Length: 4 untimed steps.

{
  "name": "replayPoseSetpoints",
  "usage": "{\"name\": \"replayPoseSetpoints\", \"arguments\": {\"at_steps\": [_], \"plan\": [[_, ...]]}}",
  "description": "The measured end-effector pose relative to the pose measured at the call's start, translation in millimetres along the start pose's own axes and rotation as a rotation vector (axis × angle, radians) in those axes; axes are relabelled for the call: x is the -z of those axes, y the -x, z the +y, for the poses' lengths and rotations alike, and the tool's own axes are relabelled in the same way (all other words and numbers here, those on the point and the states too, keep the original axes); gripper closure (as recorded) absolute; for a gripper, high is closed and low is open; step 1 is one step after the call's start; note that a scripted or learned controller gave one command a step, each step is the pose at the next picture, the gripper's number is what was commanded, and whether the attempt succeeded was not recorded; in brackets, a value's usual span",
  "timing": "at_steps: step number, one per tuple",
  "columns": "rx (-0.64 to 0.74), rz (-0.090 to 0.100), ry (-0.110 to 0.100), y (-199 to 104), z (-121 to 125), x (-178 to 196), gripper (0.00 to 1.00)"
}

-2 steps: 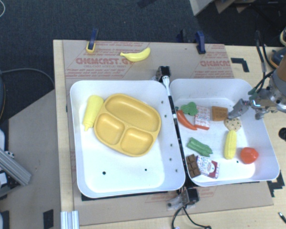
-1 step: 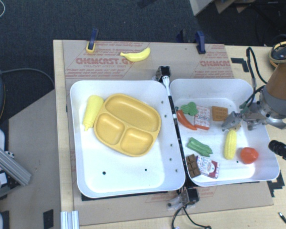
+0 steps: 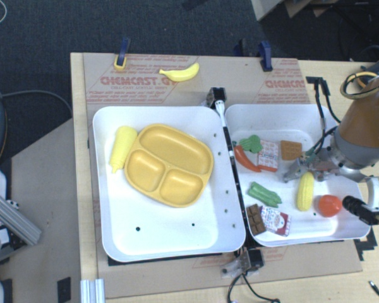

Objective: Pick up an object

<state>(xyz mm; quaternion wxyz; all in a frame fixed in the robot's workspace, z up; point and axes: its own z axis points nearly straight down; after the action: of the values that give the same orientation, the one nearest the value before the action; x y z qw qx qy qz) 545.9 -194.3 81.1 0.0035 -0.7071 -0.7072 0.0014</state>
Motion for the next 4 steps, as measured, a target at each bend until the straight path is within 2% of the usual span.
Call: {"name": "replayPoseSetpoints", "arguments": {"at_steps": [1, 2, 3, 4], "plan": [[-0.001, -0.003, 0.007, 1, 1, 14, 1.00], [0.000, -0.005, 0.012, -3, 1, 58, 1.00], [0.001, -0.006, 0.014, -3, 0, 122, 1.00], [0.001, -0.006, 0.012, -3, 1, 146, 1.00]]}}
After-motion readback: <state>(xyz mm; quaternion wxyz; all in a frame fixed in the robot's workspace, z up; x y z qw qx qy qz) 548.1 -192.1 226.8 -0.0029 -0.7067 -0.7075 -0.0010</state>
